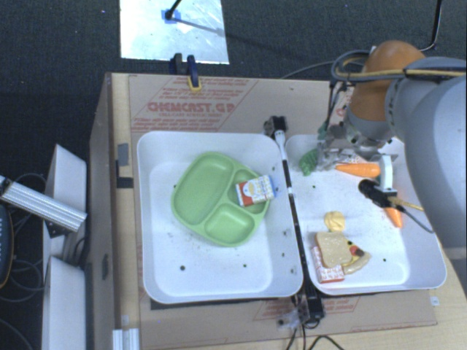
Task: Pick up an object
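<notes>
Your arm (430,122) reaches in at the upper right of the frame, with its jaws low over the top left corner of the right bin (423,268). From this angle you cannot tell whether they stand wide or narrow, and nothing is visibly held.

The likeliest target is the green toy (308,160). It lies in that corner, just beside the jaws and close to the bin's left wall. That is your main hazard: a descent there may land one side on the rim or wall instead of the floor. The closing stroke may then push the toy into the corner rather than catch it.

The carrot (357,170) lies just to the right, near enough to be knocked or pinched along with the toy. Both look smooth and rounded, so a shallow grip could squirt them out.

The sandwich (337,254) and yellow lump (335,221) sit lower in the same bin. The carton (255,191) rests on the green plate (204,188) in the left bin (168,268). All of these lie well apart and seem safe.
</notes>
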